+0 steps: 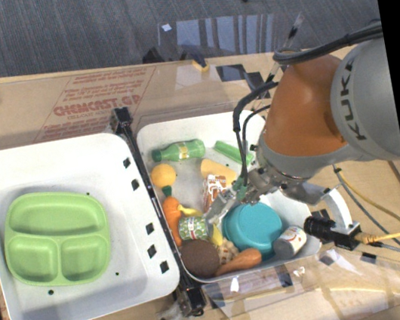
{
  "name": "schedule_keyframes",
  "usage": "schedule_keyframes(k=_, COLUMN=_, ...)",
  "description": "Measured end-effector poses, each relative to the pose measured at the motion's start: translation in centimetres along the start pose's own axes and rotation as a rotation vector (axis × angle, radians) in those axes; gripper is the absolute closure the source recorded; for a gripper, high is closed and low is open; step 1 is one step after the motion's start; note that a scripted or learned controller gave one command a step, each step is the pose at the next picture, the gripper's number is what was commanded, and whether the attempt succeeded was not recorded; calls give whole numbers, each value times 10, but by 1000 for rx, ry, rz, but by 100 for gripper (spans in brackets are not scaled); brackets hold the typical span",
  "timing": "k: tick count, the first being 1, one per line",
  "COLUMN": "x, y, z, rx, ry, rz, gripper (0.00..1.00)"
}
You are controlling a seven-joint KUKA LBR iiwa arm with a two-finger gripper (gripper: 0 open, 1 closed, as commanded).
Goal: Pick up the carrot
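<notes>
The hand (230, 193) sits low over the middle of the right bin (201, 123), among the clutter, at the end of the grey arm with its orange band (301, 118). It appears as a tangle of metallic parts, and whether it is released or clenched cannot be told from this angle. Nothing is visibly gripped.

Task status: not done, as judged from the layout. The carrot (172, 214) lies against the left wall of the right bin, just left of the hand, with its orange tapered body pointing toward the near edge. The hand seems to be over neighbouring items, not the carrot. Locating, closing on and lifting it all remain.

Around the hand:
- teal bowl (253, 229), smooth plastic, round, just below the hand
- small green-labelled can (193, 228), touching or nearly touching the carrot
- brown rounded item (200, 258), matte, in the near corner
- second orange elongated piece (238, 261) at the near wall, identity uncertain and could be confused with the target
- yellow lemon-like fruit (163, 176) and green bottle (179, 151) at the far side

The left bin (46, 156) holds a light green compartment tray (55, 237) of glossy moulded plastic. Both bins rest on the cardboard-covered table (67, 102).
</notes>
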State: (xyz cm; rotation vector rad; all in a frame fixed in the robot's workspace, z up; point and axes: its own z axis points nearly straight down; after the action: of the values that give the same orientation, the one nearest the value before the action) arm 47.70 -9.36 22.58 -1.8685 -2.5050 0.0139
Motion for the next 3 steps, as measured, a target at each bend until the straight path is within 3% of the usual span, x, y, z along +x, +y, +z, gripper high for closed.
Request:
schedule_keyframes(k=1, x=-7, y=77, z=35, rx=-7, ry=-5, rz=200, gripper=0)
schedule_keyframes(k=2, x=-31, y=85, z=109, rx=-33, ry=-16, rz=17, gripper=0)
schedule_keyframes(k=3, x=-46, y=133, z=130, rx=-12, ry=-9, rz=78, gripper=0)
